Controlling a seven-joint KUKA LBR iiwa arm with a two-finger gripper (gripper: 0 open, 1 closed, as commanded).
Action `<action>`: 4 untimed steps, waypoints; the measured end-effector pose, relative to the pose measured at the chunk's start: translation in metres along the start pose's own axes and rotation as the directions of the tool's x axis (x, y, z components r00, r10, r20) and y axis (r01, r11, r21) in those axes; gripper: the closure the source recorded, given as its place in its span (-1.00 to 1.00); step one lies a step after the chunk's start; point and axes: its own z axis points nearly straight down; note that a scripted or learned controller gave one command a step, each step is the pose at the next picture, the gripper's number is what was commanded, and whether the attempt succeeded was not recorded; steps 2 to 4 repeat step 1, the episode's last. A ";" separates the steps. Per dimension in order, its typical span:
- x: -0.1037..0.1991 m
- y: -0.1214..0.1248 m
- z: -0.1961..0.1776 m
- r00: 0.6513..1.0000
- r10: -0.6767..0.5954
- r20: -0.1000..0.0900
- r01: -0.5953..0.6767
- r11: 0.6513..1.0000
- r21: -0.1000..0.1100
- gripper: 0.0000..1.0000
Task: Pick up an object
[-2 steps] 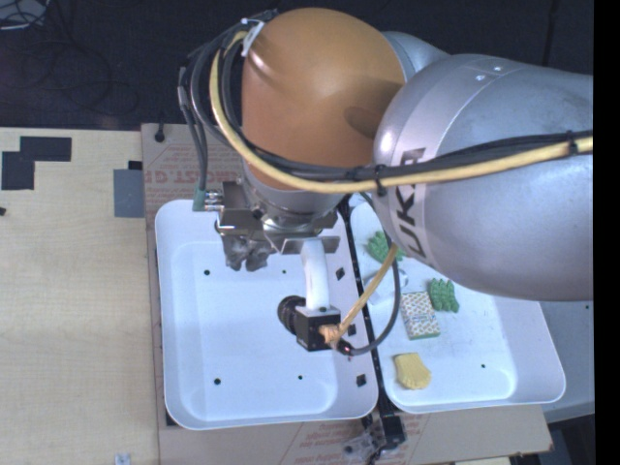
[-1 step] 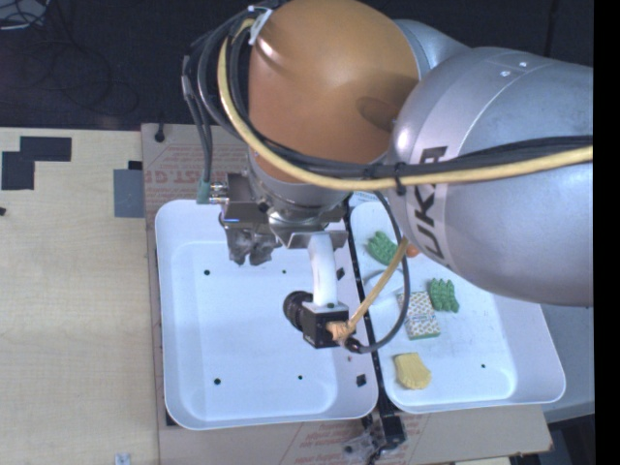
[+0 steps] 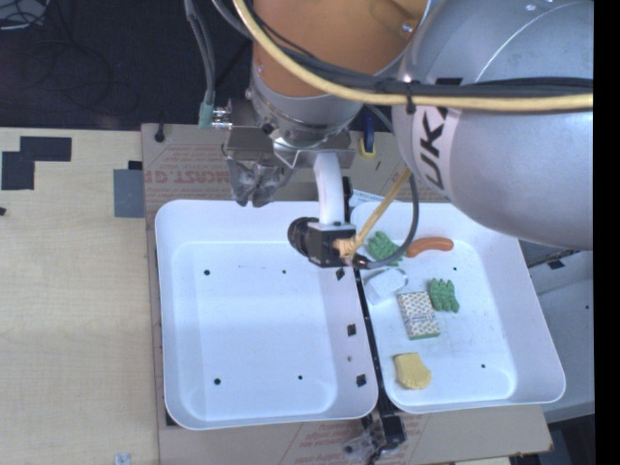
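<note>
**White bins and grey arm, mapped from the centre seam**

Showed two shallow white bins on brown cardboard (image 3: 184,168), joined along a dark centre seam (image 3: 360,332): the left bin (image 3: 252,337) to the seam's left, the right bin (image 3: 484,356) to its right. Caught the grey arm (image 3: 504,85), with its orange band (image 3: 339,17), reaching in from the right above the seam's far end. Placed the gripper (image 3: 256,187) left of the seam's far end, over the far rim of the left bin and well apart from every loose thing. Could not tell whether the claw was spread or pressed together, nor whether anything sat in it.

Found all the loose things right of the seam.
- Located a green leafy piece (image 3: 381,247) just beside the seam near its far end, with an orange carrot-like piece (image 3: 429,246) further to the right.
- Marked a pale crumpled scrap (image 3: 387,281) close to the seam, a little toward its near end from the leafy piece.
- Set a patterned block (image 3: 418,315) right of the seam about midway along it, touching or nearly touching a second green piece (image 3: 444,294) on the side away from the seam.
- Put a yellow lump (image 3: 412,371) right of the seam toward its near end, apart from the block.
</note>
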 end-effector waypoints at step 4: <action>0.000 -0.002 -0.006 1.000 -0.004 0.003 0.004 1.000 0.009 1.00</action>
